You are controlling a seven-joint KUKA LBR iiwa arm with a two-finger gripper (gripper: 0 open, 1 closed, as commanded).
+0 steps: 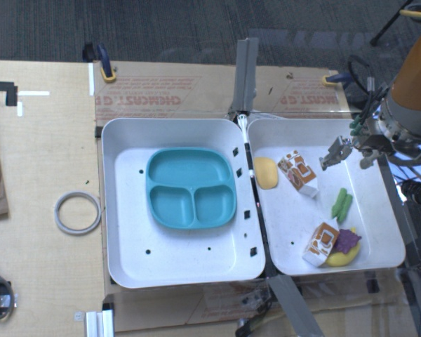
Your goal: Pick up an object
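Arm in from the right, gripper low

The gripper (350,154) hung with its fingers spread apart, nothing between them, orange band showing above the wrist.

Arm (414,83): broad orange band, rounded, at the view's right edge; grey ring section beneath it. Below that, a lighter grey wrist block with dark fittings. Thin dark cables loop around the wrist housing. Gripper (351,154): small, grey metal, two slim fingers (332,157) with angular, pale tips. No markings legible.
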